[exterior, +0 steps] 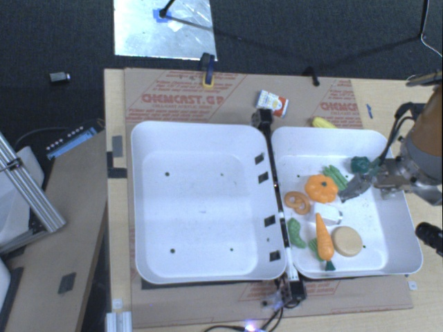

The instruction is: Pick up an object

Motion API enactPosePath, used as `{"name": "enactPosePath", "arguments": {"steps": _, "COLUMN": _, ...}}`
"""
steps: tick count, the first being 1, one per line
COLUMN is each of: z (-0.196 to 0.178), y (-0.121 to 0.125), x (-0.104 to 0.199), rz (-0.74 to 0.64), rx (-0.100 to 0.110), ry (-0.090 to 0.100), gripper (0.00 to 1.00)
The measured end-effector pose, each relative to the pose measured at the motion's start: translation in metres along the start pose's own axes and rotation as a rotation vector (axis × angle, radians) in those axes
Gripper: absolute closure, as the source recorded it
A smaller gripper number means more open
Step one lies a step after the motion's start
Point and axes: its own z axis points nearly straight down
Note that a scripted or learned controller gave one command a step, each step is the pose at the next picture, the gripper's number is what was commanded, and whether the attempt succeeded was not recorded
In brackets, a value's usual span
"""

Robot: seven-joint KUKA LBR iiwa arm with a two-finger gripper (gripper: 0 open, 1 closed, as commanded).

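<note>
light: bright, even, overhead | glare: sheen on foil sheet [164,18] | shadows: soft, faint inside white bins [201,137] | focus: slightly soft, possibly mild edge blur

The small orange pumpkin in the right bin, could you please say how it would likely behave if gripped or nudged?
The small orange pumpkin looks rounded and squat, so it may roll or slide on the smooth white bin. It looks like a moulded toy, so probably stiff and light. The green pieces close beside it could shift if it is pushed.
</note>
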Motion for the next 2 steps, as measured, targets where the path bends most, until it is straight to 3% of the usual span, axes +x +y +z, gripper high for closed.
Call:
{"name": "enactPosePath", "arguments": {"steps": 1, "z": 0.112, "y": -0.01, "x": 0.006, "rz": 0.002, "rx": 0.01, "ry": 0.003, "gripper": 0.0}}
{"name": "enactPosePath", "arguments": {"steps": 2, "z": 0.155, "y": -0.008, "x": 0.033, "rz": 0.001, "rx": 0.0, "ry": 0.001, "gripper": 0.0}}
